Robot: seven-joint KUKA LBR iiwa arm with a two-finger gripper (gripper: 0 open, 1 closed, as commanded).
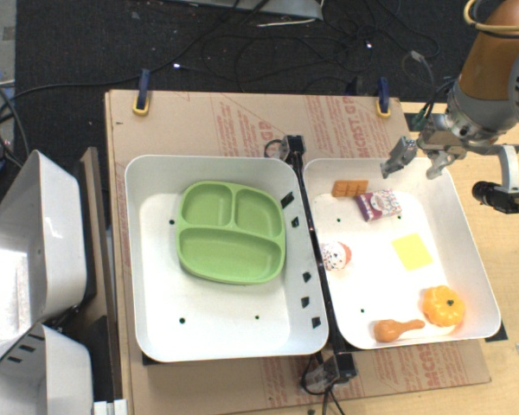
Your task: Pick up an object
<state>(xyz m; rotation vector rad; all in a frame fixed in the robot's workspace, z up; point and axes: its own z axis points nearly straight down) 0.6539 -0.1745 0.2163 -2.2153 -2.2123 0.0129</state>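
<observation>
White plastic forms the two shallow bins, which stand side by side on a brown cardboard sheet (242, 115), their inner rims touching along the middle. The left bin (147, 318) holds a green divided plate (232, 233) with three compartments, lying flat a little above the bin's centre, with bare floor on all its sides. The right bin (467, 223) holds the small things for picking: an orange wafer-like block (349, 188) near the top rim, a small purple and white packet (380, 204) just beside it and slightly tilted, a flat yellow square (413, 252) near the middle, a small white and red round toy (336, 255) close to the left wall, an orange pumpkin-shaped toy (442, 306) near the lower right corner, and an orange drumstick-shaped piece (396, 328) just beside the pumpkin, close to the bottom rim. The gripper (419, 157) hangs over the top right corner of the right bin, above the rim, with its two fingers spread apart and nothing between them. It is near the packet and the wafer block but apart from both. The middle of the right bin, between the yellow square and the round toy, has open white floor, while the pumpkin and the drumstick lie tight against the corner walls.
</observation>
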